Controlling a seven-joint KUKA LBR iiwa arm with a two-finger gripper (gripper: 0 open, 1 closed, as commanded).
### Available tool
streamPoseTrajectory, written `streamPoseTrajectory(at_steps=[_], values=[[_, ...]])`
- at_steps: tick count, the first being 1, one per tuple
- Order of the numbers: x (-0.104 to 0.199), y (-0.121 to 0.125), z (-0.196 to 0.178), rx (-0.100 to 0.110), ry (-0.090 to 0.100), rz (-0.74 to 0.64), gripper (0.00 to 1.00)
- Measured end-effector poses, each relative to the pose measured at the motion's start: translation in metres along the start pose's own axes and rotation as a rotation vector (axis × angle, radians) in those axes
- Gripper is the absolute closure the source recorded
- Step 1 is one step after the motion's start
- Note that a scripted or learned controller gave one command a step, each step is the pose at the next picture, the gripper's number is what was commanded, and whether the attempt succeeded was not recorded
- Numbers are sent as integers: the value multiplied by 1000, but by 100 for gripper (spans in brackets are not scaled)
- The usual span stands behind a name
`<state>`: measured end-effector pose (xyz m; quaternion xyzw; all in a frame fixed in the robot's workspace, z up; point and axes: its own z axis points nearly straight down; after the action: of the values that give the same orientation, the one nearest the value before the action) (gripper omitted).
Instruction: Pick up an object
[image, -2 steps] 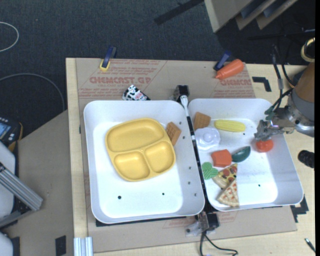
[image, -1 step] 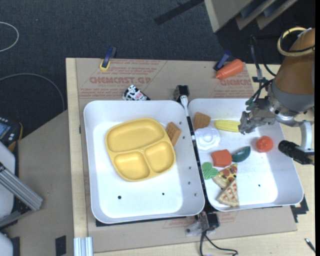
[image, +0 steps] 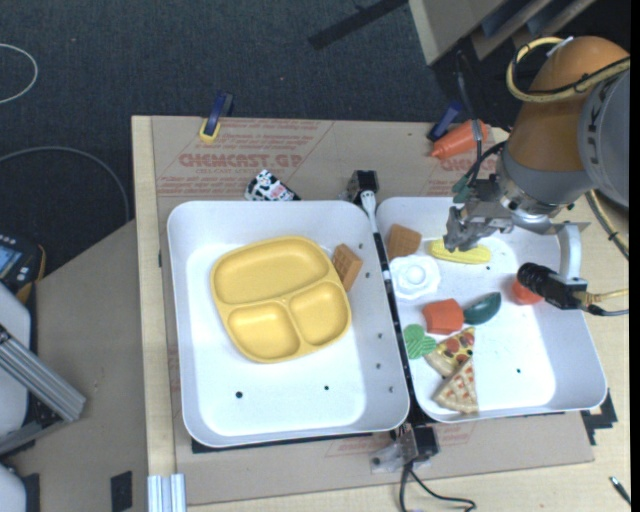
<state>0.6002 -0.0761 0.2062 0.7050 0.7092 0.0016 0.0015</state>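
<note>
Grey arm (image: 560, 170), rounded orange band above wrist; yellow cable loop on top, black cables, dark metal gripper (image: 458, 238).

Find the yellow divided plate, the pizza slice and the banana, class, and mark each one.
yellow divided plate (image: 281, 297): camera view, middle where the dividers meet.
pizza slice (image: 458, 386): camera view, middle of the slice.
banana (image: 468, 254): camera view, its exposed right half beside the gripper (image: 456, 238).

We see a brown bench (image: 300, 150) with two white bins.
The left bin (image: 190, 330) and right bin (image: 575, 365) sit touching, side by side.
</note>
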Motion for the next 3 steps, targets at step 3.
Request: streamPoseTrajectory(at_steps=[3], values=[[57, 35, -9, 0, -2, 5, 100]])
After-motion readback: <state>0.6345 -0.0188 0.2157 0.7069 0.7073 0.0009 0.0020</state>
